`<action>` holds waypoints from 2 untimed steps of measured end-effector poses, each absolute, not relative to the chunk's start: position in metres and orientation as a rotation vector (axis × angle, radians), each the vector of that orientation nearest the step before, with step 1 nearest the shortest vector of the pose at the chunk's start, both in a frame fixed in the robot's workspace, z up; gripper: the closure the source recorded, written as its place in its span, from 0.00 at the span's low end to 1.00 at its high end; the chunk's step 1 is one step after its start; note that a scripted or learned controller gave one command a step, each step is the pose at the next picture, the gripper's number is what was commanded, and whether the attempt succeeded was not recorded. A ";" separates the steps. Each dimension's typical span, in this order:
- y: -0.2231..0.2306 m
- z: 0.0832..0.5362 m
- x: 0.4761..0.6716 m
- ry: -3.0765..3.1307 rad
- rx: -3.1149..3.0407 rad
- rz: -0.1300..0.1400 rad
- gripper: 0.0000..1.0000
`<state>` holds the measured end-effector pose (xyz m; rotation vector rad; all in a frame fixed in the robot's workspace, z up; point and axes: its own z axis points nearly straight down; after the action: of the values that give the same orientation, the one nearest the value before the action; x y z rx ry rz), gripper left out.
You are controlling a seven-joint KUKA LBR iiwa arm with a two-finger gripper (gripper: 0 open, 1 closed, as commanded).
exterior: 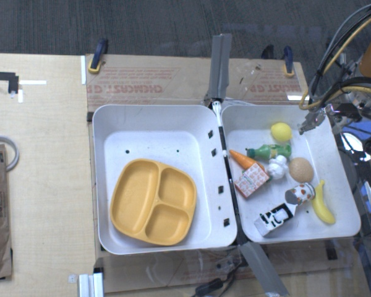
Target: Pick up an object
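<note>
Camera view, landmark: right bin (334,166).
Left bin (105,166): beside it, holding a yellow divided plate (153,201).
Arm (352,91): at its far-right corner, cut off by the frame edge.
Gripper (311,121): over its right rim; too small to judge.
Objects inside: milk carton (274,218), banana (323,203), carrot (240,159), lemon (281,132).

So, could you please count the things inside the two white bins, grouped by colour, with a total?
Yellow: 3, the divided plate, the lemon, the banana
Green: 1, the bottle
Orange: 1, the carrot
Brown: 1, the egg-shaped ball
White or patterned: 4, the checked box, the white lump, the small jar, the black-and-white carton
Total: 10
</note>
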<state>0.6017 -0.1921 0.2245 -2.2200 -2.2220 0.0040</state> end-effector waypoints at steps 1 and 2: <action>-0.209 0.102 0.549 -2.187 -2.258 -0.002 0.00; -0.210 0.111 0.549 -2.185 -2.262 0.002 1.00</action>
<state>0.5487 -0.2104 0.1108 -2.2618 -2.1850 0.0016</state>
